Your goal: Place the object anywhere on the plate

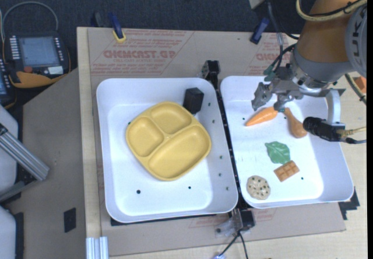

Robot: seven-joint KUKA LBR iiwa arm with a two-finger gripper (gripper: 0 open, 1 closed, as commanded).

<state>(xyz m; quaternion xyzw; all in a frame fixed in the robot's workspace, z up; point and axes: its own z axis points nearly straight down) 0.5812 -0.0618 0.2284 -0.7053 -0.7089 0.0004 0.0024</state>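
Brown cardboard covers the bench (175, 45), and on it sit two shallow white bins side by side: left bin (111, 135), right bin (332, 188)

Left bin holds the yellow plate (169, 140), three compartments, lying flat near the middle. A small black block (193, 100) sits just beside its upper right rim

Right bin holds the food pieces: orange carrot (261, 116) near the top left, lying on its side with the tip pointing left; a brown drumstick (295, 124) just right of it; a green leaf (278, 150), an orange waffle square (286, 170) and a cookie (257, 187) lower down, well apart from the carrot

My claw (274, 95) hangs just above the thick end of the carrot. Fingers (260, 95) look spread, pointing down; nothing is between them. I judge the carrot to be the object in hand for this step, since it lies directly under me, though I cannot be sure whether a fingertip touches it

Handling, as a judgement: looks like moulded plastic toy food, so light, stiff, not fragile. Smooth tapered skin, likely slippery; a squeeze near the thin tip could let it squirt out. Round body may roll on the bin floor. Best hold: across the thick half, fingers closing on the two long sides, square to its length

Plate is well apart, over the wall between the bins; any compartment will do
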